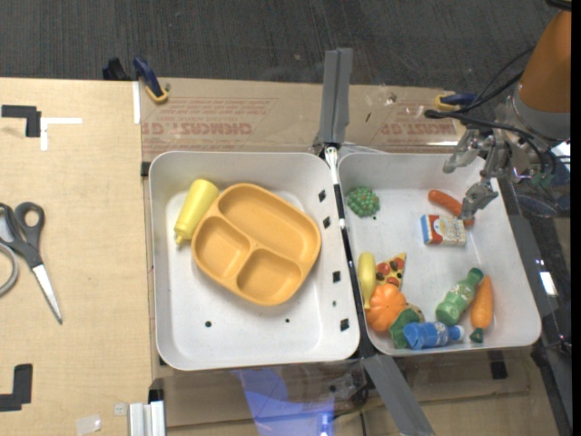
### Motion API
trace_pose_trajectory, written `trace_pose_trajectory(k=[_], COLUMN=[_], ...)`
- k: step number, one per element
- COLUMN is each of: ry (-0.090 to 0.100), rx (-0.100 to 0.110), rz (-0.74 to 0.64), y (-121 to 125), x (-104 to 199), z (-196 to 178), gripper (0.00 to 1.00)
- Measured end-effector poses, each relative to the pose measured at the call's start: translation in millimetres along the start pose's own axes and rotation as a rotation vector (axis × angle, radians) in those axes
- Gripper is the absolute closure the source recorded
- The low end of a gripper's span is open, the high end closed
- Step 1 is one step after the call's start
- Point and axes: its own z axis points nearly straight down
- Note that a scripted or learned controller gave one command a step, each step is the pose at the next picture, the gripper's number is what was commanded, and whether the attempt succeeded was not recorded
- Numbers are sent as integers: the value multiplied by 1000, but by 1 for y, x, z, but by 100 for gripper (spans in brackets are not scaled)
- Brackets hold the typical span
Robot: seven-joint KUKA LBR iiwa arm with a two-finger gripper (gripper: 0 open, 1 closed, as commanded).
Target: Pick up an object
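Observation:
My gripper (461,189) hangs over the right bin's (508,243) far right part. Its two fingers stand apart, open, with nothing between them. Just beneath it lie a red sausage (443,200) and a small white, blue and red carton (443,232). Elsewhere in that bin are a green knobbly ball (363,201), a yellow piece (366,273), a pizza slice (393,268), an orange pumpkin (385,307), a green bottle (457,299), a carrot (482,302) and a blue bottle (432,335).
The left bin (182,325) holds an orange divided plate (254,242) and a yellow bottle (193,209) beside it. A grey bar (334,98) runs back from the seam between the bins. Scissors (33,254) lie on the wooden bench at far left.

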Motion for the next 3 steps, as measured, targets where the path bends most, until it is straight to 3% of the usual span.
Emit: trace_pose_trajectory(k=[1,2,3], ry=[-10,-8,-8], rx=[2,0,1], rz=[141,196,258], y=[-19,19,25], x=[-17,6,-2], z=[98,98,98], gripper=[0,0,0])
